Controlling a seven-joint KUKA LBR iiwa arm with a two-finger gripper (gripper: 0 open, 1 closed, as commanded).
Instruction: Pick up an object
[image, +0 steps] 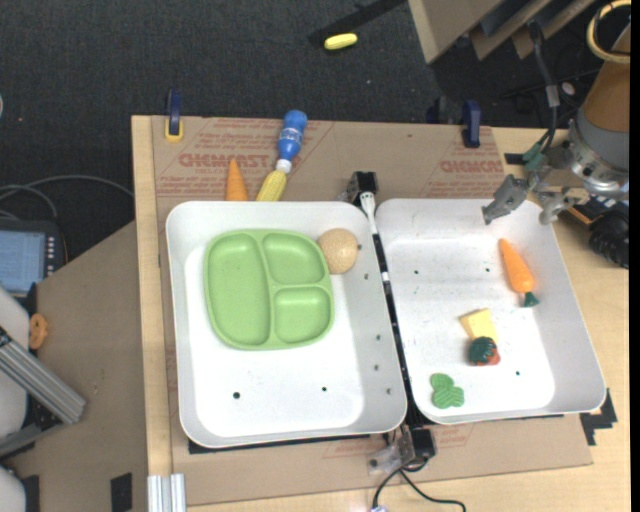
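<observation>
The right bin (440, 270) holds an orange toy carrot (516, 268) near its far right side. Closer to the front lie a yellow block (478, 323), a small red and dark green berry (484, 350) and a green leafy piece (447, 391). My gripper (525, 206) hangs over the bin's far right corner, just beyond the carrot. It is open, its fingers spread wide with nothing between them.
The left bin (280, 400) carries a green divided plate (268, 288) and a tan ball (338, 249) at its far right. Behind the bins lie a blue and white bottle (290, 138), an orange piece (235, 182) and a yellow piece (272, 185).
</observation>
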